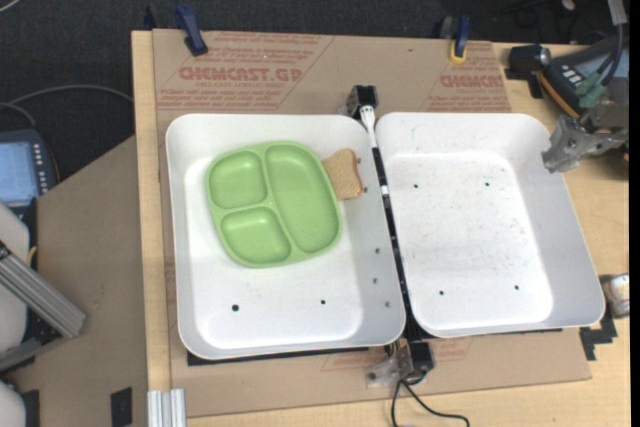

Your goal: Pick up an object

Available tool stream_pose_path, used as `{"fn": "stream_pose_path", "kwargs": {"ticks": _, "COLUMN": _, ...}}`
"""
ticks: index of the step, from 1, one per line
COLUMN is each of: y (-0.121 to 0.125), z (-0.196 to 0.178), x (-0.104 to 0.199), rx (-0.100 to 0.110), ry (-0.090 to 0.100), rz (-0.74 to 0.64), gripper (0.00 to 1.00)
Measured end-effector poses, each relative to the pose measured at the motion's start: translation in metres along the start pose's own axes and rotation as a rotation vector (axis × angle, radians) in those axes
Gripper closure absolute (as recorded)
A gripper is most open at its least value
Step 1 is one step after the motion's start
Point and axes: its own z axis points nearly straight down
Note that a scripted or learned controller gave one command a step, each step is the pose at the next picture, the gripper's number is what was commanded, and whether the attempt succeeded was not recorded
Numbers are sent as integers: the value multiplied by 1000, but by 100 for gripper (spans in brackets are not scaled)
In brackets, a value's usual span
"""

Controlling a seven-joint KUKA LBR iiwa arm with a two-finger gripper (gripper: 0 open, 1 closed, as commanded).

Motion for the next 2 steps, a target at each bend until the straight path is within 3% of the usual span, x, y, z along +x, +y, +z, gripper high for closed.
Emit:
{"fn": "stream_pose_path", "kwargs": {"ticks": 1, "y": 8, "z": -142, "x": -3, "rx": -35, "ry": -7, "rz": 0, "gripper": 100}}
{"fn": "stream_pose_path", "kwargs": {"ticks": 2, "y": -14, "z": -2, "x": 28, "rx": 0, "ry": 0, "rz": -1, "gripper": 100}}
